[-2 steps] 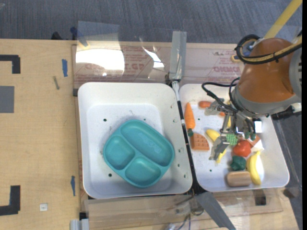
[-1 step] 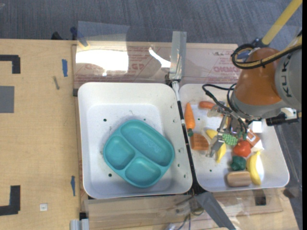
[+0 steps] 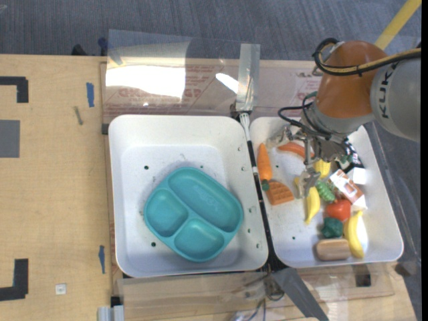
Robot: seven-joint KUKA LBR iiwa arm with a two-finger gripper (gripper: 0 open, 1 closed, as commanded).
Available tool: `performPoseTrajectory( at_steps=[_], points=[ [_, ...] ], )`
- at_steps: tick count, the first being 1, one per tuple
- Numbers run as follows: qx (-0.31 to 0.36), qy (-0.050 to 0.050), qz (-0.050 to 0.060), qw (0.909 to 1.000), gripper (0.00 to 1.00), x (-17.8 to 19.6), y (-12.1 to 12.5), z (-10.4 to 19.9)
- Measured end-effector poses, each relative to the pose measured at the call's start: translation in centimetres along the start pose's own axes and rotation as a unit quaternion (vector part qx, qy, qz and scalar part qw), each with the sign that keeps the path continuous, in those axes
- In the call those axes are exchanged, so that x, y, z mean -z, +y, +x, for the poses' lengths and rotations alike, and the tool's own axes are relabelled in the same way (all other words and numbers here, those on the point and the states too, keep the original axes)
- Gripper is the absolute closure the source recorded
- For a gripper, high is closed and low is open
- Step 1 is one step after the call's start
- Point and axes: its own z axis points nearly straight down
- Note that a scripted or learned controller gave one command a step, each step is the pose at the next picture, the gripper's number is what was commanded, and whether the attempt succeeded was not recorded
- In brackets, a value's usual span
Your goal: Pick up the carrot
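Gripper [image 3: 309, 176] positioned low over the right bin [image 3: 384, 246], fingers pointing down among the toy food, spread not discernible and nothing seen between them. Carrot [image 3: 265, 163] lying left of the gripper against the bin's left wall, apart from the fingers, with a brown bread slice [image 3: 280, 193] just below it. Yellow banana [image 3: 311, 202] directly beneath the gripper; teal divided tray [image 3: 193, 212] well to the left in the left bin [image 3: 127, 146].
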Motion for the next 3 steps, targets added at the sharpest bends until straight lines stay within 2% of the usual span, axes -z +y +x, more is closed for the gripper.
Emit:
performPoseTrajectory(
  at_steps=[1,2,3],
  points=[
    [-0.002,-0.013,0.004,0.9999,1.0,1.6,-0.1,-0.6],
    [-0.107,-0.019,0.003,0.9941,1.0,10.9,7.7,-4.2],
    [-0.238,-0.013,0.001,0.9713,1.0,12.2,11.7,1.7]
  ],
)
